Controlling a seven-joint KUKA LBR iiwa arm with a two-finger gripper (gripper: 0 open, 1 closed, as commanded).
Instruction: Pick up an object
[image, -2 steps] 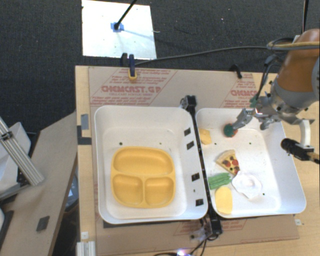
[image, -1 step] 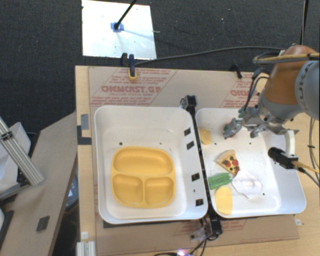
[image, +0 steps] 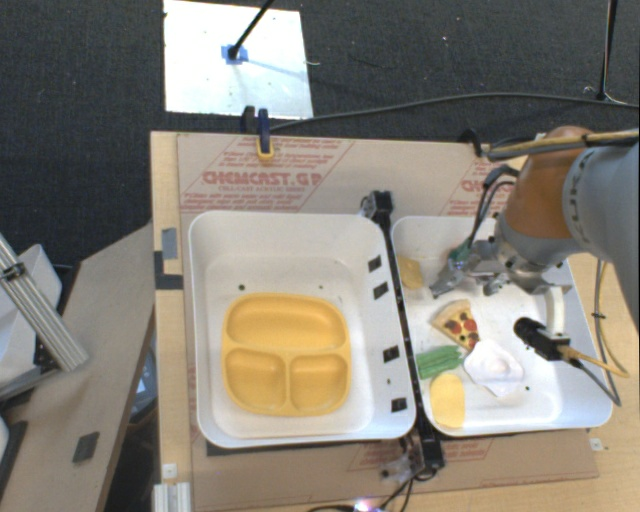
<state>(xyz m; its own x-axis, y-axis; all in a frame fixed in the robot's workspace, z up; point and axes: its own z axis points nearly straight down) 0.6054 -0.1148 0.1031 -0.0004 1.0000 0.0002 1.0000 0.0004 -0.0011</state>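
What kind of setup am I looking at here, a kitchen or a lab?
Most likely a robotics lab bench: two white bins on protective-film board, toy food like a pizza slice, and a yellow divided tray.

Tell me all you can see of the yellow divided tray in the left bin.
The yellow tray looks like moulded plastic, rounded at its corners, with three compartments: one wide across the far side, two smaller nearer the camera. It lies flat, right way up, on the left bin's floor, nearer the front wall. Nothing lies in it or touches it.

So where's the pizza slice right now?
The pizza slice lies in the right bin, near its left wall, just above the green piece.
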